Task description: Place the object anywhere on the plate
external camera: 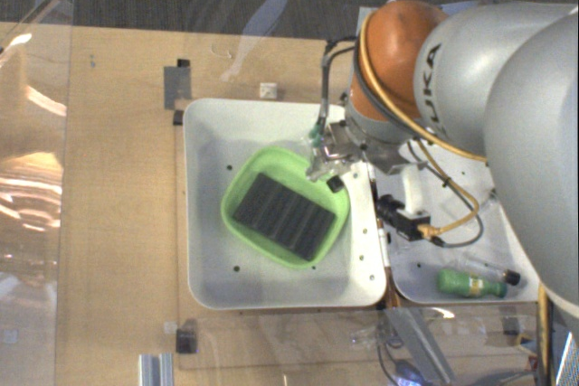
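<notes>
A green plate (242,193) lies in the left white bin (208,276). On it rests a dark ribbed rectangular object (282,215), lying flat and tilted toward the lower right. My gripper (324,165) hangs over the plate's upper right rim, just beyond the dark object's far corner. The grey arm with its orange band (398,45) comes in from the right and covers the wrist from above.
The right white bin (425,285) holds a green marker-like object (472,285) near its front edge. Cables (443,226) from the arm loop over that bin. The wooden bench (99,194) extends to the left, with a small white cube (268,90) behind the left bin.
</notes>
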### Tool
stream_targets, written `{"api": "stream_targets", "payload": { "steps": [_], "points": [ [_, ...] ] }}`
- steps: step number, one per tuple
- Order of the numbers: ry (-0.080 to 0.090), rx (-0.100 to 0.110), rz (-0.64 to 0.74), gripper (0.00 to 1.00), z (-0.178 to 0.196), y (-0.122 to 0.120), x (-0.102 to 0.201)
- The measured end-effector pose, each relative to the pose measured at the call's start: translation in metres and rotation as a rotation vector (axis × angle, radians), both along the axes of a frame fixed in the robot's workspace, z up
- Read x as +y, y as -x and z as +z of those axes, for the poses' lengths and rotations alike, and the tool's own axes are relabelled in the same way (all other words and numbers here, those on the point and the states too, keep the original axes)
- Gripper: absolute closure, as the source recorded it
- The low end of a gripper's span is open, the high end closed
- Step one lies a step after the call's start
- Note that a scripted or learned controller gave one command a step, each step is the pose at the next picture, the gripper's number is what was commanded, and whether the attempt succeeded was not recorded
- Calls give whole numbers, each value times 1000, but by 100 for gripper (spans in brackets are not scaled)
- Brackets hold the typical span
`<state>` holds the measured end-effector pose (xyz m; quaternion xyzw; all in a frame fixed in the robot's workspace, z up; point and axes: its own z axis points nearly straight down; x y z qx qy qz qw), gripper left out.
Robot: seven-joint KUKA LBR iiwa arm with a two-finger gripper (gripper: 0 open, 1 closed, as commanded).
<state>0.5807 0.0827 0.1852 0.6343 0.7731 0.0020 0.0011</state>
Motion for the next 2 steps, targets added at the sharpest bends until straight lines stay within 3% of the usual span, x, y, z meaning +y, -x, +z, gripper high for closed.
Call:
{"api": "stream_targets", "payload": {
  "steps": [1,2],
  "points": [
    [-2,-6,-1,100,11,-2,0],
    [-2,-6,-1,0,11,-2,0]
  ]
}}
